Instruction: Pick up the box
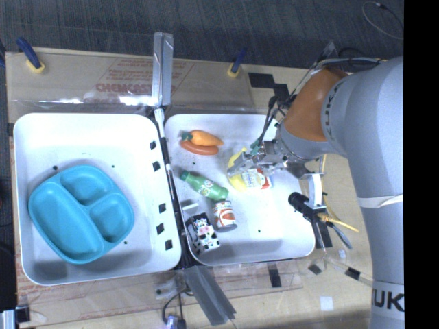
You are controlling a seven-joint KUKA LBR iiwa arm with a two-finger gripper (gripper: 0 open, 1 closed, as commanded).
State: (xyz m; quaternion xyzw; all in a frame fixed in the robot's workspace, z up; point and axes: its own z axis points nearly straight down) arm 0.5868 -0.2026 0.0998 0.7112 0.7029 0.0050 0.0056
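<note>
A small black-and-white patterned box (203, 232) lies at the front left corner of the right bin (288, 249). My gripper (255, 160) hangs low over the middle of that bin, well to the right of and behind the box. It is right above a yellow, white and red packet (250, 178) and seems to touch it. The gripper's body hides part of the packet.
Also in the right bin are an orange carrot toy (201, 141) at the back, a green bottle (204, 186) lying on its side, and a small can (225, 216) beside the box. The left bin (41, 132) holds a blue divided plate (81, 212).
</note>
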